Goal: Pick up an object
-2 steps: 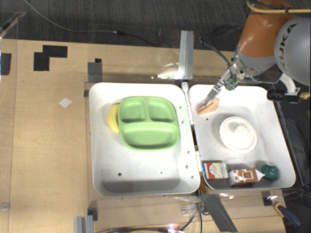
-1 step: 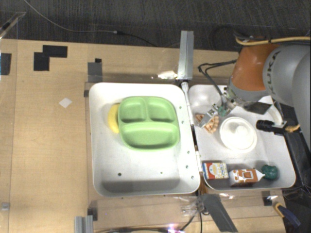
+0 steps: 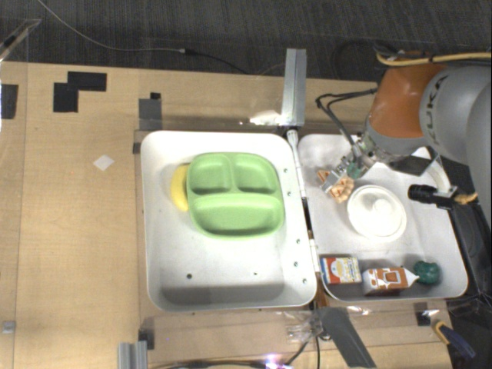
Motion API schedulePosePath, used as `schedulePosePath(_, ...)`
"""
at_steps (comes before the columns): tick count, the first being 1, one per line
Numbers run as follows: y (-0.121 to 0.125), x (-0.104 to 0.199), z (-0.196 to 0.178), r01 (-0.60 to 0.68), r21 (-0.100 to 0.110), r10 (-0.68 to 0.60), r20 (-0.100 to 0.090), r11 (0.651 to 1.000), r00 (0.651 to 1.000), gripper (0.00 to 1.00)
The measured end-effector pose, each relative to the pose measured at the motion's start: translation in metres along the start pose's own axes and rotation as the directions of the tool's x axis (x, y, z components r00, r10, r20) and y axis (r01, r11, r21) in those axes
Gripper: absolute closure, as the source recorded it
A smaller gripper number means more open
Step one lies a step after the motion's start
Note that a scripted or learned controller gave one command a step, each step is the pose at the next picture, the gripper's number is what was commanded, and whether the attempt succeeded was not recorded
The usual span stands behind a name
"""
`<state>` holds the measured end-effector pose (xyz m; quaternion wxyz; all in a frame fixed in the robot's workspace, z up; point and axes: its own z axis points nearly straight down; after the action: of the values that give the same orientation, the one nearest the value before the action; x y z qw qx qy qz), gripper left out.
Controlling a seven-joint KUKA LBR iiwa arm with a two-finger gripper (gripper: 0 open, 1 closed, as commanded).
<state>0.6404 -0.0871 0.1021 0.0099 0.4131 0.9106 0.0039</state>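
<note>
**Two bins, arm low over the right one**

Nearest edge, right bin (image 3: 453,279): a small red-and-white carton (image 3: 340,269) lies flat beside a brown carton (image 3: 387,280), long axis running left-right along the near wall, its top end pointing right toward a dark green lump (image 3: 427,271) that it touches or nearly touches. Mid-bin: a white round bowl (image 3: 377,210), upright. Just beyond it, up-left, a small orange-and-white packet (image 3: 333,183) lies tilted, long axis on a diagonal.

Left bin (image 3: 223,283): a green divided tray (image 3: 233,193) sits toward the far half, long axis left-right. A yellow banana-like piece (image 3: 178,188) shows at its left edge, partly under it.

Farthest: the gripper (image 3: 355,164) is low at the packet's far-right end; whether the jaws are spread or closed, cannot tell. Grey arm with orange band (image 3: 396,102) enters from the right.
</note>
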Motion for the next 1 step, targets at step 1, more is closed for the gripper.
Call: schedulePosePath(1, -0.0165, -0.0066, -0.0546, -0.017, 0.009, 0.017, -0.008, 1.000, 1.000, 1.00)
